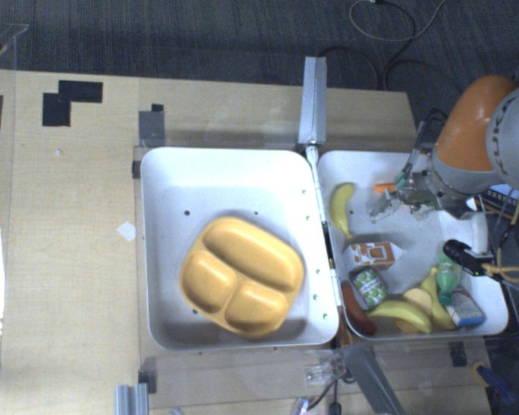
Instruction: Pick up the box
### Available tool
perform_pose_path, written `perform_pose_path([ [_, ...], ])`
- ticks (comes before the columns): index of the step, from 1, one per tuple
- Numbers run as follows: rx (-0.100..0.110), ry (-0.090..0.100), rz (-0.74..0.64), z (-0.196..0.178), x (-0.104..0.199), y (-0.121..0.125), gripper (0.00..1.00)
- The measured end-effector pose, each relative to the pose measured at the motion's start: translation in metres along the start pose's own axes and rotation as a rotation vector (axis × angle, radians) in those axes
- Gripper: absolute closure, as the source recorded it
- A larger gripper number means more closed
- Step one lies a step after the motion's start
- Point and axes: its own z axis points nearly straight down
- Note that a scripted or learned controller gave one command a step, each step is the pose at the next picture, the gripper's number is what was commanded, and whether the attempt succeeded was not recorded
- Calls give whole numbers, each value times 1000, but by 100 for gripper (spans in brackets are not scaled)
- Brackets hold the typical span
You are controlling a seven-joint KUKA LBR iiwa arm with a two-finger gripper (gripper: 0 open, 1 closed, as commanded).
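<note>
Box (371, 253) | lies flat mid right bin (493, 318), near its left wall | gripper (396, 194) above bin's far edge | fingers' state cannot be told

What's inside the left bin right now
The left bin holds one large yellow bread-shaped object, lying toward its front right. Bare white floor shows around it. Whatever lies beneath the yellow object is covered.
</note>
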Motion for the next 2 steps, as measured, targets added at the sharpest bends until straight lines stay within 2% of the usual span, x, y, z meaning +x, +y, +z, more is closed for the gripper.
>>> perform_pose_path([
  [1, -7, -1, -2, -12, 1, 2, 100],
  [2, -7, -1, -2, -12, 1, 2, 0],
])
